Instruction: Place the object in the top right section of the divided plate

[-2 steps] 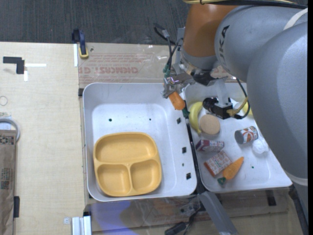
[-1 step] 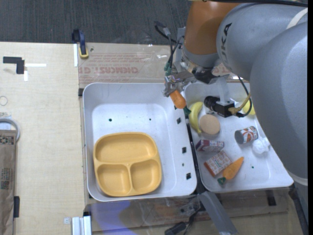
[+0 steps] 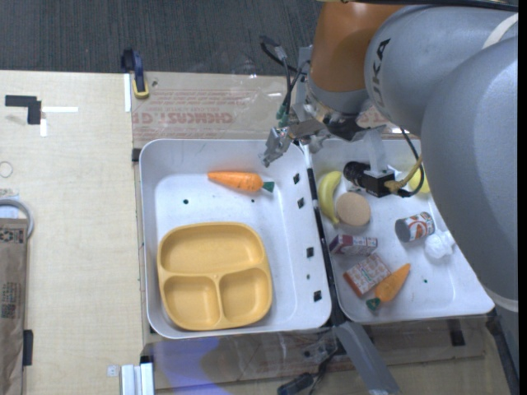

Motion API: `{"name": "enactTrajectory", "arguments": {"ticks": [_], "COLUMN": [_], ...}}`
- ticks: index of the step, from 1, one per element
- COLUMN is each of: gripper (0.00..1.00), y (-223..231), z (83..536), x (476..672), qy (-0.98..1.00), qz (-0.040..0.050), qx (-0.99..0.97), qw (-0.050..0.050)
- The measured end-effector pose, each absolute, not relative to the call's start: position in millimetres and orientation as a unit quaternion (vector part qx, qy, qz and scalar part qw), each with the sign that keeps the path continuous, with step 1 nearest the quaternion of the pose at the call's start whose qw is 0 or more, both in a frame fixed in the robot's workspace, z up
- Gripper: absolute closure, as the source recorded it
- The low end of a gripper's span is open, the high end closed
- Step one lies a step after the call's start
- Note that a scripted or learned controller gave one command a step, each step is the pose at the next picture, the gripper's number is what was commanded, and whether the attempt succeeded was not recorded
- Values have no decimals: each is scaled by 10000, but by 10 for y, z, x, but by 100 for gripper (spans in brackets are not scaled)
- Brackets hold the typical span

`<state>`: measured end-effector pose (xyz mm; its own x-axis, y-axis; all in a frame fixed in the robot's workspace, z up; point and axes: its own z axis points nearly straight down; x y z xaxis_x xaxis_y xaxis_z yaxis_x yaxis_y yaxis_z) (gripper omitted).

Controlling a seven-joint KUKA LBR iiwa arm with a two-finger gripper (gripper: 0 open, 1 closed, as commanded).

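While the grey arm [image 3: 445, 97] with its orange band fills the upper right of the frame, its hand [image 3: 280, 142] hangs over the upper rim of the left bin [image 3: 152, 220], near the wall that divides the two bins. Whether the hand is apart or together cannot be told from this slant; nothing shows between its tips.

Just below and left of the hand, a carrot [image 3: 236, 181] with a green stem end lies flat on the floor of the left bin, its stem pointing toward the frame's right. Lower in the same bin sits the yellow divided plate [image 3: 169, 295], with one long section across its top and two smaller sections beneath. The carrot lies apart from the plate, above its upper rim.

The right bin [image 3: 461, 299] holds a banana [image 3: 329, 194], a tan round object [image 3: 354, 211], a small can [image 3: 414, 226], a second carrot [image 3: 392, 284], a small carton [image 3: 354, 243] and a red-and-white packet [image 3: 365, 271]. Both bins rest on the counter [image 3: 66, 220], pale wood at the frame's left.
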<state>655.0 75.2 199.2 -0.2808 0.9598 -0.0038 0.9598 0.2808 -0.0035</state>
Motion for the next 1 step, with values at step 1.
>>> {"name": "enactTrajectory", "arguments": {"ticks": [1], "gripper": [0], "y": [1091], "z": [2560], "x": [6595], "qy": [8851], "qz": [-3], "qx": [4653], "qw": [11]}}
